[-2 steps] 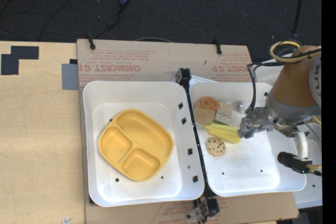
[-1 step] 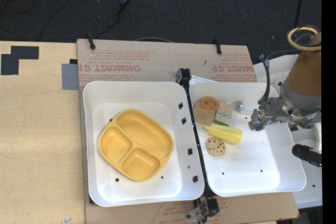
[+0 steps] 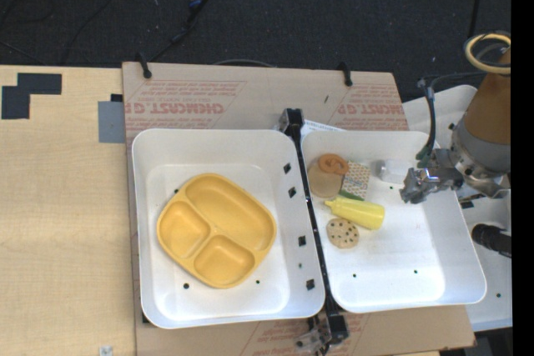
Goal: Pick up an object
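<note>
Landmark is the black divider running between the two white bins, front to back; everything placed off it.

Nearest the camera, left of the divider: left bin, holding a yellow three-compartment tray lying flat and turned at an angle, roughly mid-bin, apart from the divider; compartments look bare.

Right of the divider: right bin, front half bare white floor with a few small dark dots; just right of the divider about halfway back, a round cookie with dark chips, flat on the floor; touching or just behind it a yellow corn-shaped piece with a green end, lying on its side, pointing away from the divider; behind that a speckled square pad and a brown round piece beside the divider, the brown one overlapping a tan disc; exact make-up hard to tell; a small clear or pale item further right, too faint to name.

Further right of the divider, over the right bin's far-right side: gripper, metallic, low near the bin floor, well apart from the corn piece; fingers too small and dark, can't tell how far open; nothing visible between them; grey arm body behind it at the frame's right.

Farthest back, behind both bins: cardboard sheet with reversed red print, two black clips on its rear edge; dark floor with cables beyond.
</note>
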Motion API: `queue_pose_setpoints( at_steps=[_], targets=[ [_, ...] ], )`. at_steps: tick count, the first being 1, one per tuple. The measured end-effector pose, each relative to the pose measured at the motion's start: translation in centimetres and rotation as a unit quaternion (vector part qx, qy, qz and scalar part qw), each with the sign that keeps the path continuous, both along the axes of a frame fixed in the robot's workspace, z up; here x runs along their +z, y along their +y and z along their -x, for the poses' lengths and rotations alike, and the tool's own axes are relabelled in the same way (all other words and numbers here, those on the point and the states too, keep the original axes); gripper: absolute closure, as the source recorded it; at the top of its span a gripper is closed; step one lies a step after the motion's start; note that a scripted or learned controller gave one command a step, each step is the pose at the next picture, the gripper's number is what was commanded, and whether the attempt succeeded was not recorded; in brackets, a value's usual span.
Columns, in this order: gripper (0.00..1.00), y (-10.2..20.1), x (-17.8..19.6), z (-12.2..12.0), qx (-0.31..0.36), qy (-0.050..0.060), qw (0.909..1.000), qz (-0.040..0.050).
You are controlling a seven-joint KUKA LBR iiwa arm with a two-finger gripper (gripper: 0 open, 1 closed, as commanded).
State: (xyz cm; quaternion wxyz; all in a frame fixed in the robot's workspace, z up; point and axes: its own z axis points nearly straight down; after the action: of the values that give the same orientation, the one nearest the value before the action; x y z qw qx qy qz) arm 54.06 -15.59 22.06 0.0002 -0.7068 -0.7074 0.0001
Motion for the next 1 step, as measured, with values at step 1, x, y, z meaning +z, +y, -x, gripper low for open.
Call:
queue_pose_setpoints(
  at_steps=[1],
  targets=[
    [1.0,5.68,0.44,1.67,0.002,0.002,1.0,-0.0014]
  ],
)
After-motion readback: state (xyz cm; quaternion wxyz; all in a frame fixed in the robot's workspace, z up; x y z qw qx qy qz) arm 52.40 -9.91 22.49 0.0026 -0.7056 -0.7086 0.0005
